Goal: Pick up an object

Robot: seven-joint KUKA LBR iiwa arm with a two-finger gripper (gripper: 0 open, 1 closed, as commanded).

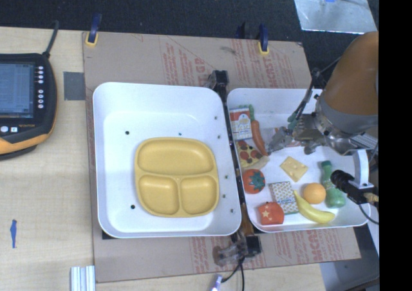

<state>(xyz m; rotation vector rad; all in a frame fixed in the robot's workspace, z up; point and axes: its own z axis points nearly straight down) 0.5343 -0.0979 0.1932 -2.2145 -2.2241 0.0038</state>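
Observation:
My gripper (293,141) hangs over the middle of the right bin (273,98), open with nothing between its fingers. Just below it lies a pale yellow cheese slice (294,168). To its left are a red and white carton (241,122), an orange carrot (257,135) and a pizza slice (248,153). Nearer the front lie a red tomato (253,181), a blue patterned packet (283,194), a red strawberry (271,213), a banana (313,209), an orange (313,192) and a green vegetable (333,188).
The left bin (116,109) holds a yellow divided tray (176,176). A teach pendant (22,103) lies on the bench at far left. The grey and orange arm (351,90) covers the right bin's right side.

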